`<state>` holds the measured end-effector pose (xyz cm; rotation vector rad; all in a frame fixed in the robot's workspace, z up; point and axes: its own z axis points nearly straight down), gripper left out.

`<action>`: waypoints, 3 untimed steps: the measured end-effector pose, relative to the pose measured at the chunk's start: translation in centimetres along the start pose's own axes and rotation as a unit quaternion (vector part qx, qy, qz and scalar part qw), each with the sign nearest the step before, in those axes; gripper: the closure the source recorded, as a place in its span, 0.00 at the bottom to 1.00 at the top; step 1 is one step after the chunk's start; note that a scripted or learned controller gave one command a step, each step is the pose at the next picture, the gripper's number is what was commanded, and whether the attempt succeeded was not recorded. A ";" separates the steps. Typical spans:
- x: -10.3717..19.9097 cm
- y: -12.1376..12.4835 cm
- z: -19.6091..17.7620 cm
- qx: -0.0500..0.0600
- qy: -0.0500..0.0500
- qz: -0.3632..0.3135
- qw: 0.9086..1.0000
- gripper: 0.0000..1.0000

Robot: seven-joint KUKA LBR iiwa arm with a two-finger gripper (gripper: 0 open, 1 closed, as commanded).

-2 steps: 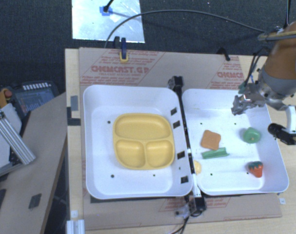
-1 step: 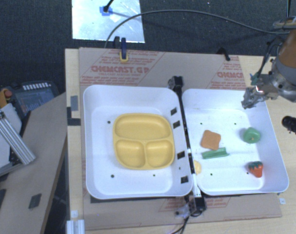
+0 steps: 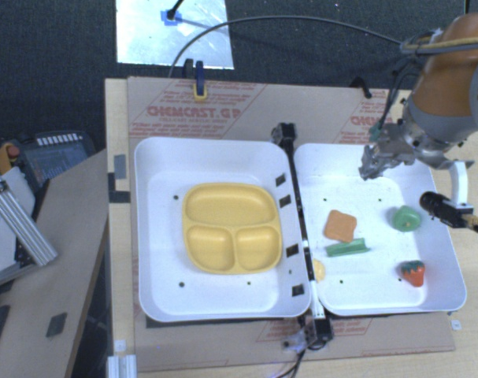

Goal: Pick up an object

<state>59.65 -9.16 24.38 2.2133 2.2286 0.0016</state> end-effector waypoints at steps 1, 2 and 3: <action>5.6 -1.2 1.3 0.001 0.001 -0.001 1.000 1.00; 10.8 -1.8 2.3 0.000 0.000 0.000 1.000 1.00; 16.6 -3.0 1.4 -0.001 0.000 -0.001 1.000 1.00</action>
